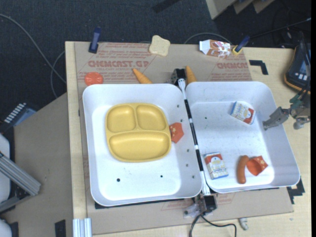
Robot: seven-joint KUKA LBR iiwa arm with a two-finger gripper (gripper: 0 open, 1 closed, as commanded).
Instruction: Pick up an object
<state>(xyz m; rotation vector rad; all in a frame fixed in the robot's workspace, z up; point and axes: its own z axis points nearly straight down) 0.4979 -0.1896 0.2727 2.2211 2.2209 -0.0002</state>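
While nothing is in my grasp yet, the pick is all ahead of me. Scanning from the left: yellow divided plate (138, 132) in the left bin (98, 177), small red piece (176, 132) just beside it. Right bin (276, 181) next: carton (216, 165) near the front, sausage (242, 169) touching a red wedge (256, 165), another carton (242, 112) further back (nearest me). My pincer (277, 117) hovers at the right rim, fingers apart, holding nothing.
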